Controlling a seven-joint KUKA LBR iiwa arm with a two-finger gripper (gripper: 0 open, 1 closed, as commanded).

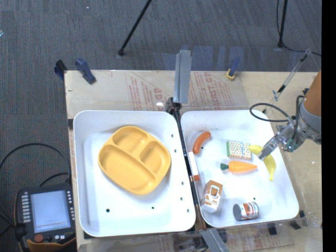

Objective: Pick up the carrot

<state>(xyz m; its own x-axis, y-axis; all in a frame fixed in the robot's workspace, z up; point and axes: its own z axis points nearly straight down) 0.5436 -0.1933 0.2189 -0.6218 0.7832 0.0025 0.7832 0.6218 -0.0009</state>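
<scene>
Carrot (242, 167) lies flat in the right bin (292, 197), a little right of that bin's middle. Its long axis runs nearly level across the view, with the green leafy end at the left and the orange tip at the right, toward the arm. Just above it sits a small patterned box (239, 149), close but apart from it. A banana (268, 162) curves down just to the right of the tip, near the bin's right wall. A sausage (201, 142) lies up and to the left, tilted. A small carton (212, 195) rests toward the front of the bin, lower left of the carrot, and a can (245, 211) lies on its side near the front wall.

The hand (266, 151) hangs over the bin's right side, above the banana's upper end and up and right of the carrot, apart from it. Whether its fingers are apart or together cannot be told; nothing is seen between them.

The left bin (84, 193) holds a yellow divided plate (135, 159). Both bins rest on the counter (121, 91).
</scene>
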